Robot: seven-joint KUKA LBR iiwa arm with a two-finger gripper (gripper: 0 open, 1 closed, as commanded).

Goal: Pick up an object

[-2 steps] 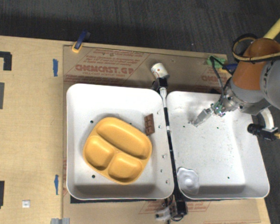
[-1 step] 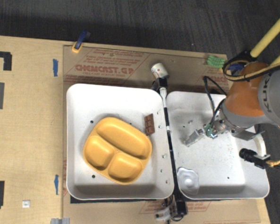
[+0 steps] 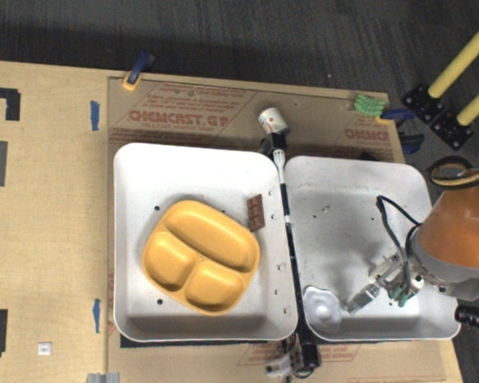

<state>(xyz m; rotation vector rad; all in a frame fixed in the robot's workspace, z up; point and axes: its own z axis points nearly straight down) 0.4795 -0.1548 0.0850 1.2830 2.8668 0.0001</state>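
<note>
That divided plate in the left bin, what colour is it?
Yellow, a warm mustard shade. The plate shows plainly in the camera view, lying in the left bin.

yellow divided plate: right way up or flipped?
Right way up. The yellow divided plate lies in the left bin with its three compartments facing the camera, hollows and raised dividers visible.

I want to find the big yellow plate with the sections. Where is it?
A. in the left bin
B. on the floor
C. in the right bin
A: the yellow divided plate lies in the left bin, while the gripper is over the right bin.
</note>
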